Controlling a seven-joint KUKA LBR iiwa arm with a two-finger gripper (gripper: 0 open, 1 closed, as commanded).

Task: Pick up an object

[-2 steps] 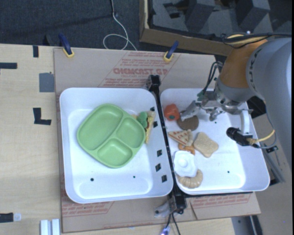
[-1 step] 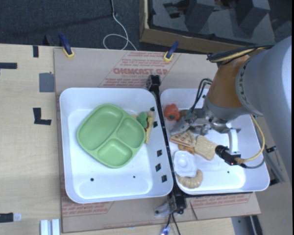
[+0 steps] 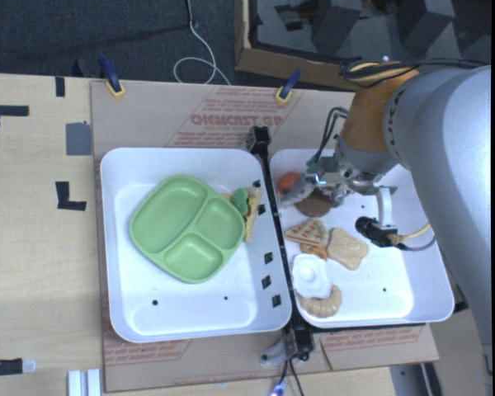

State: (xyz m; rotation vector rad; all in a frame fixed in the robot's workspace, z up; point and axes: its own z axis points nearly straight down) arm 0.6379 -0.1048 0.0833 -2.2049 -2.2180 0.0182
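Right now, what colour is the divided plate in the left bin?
Light green, seen in the camera view: the divided plate.

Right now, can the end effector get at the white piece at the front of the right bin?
Probably yes. The end effector sits at the back of the right bin, and the white piece lies uncovered on top, though it rests against the croissant-like piece.

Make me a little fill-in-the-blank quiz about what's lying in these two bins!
1. The green divided plate lies in the ____ bin.
2. The plate has ____ compartments.
3. The gripper is over the ____ bin.
4. The bread slice lies in the same bin as the ____ fried egg.

Missing words: left; three; right; white
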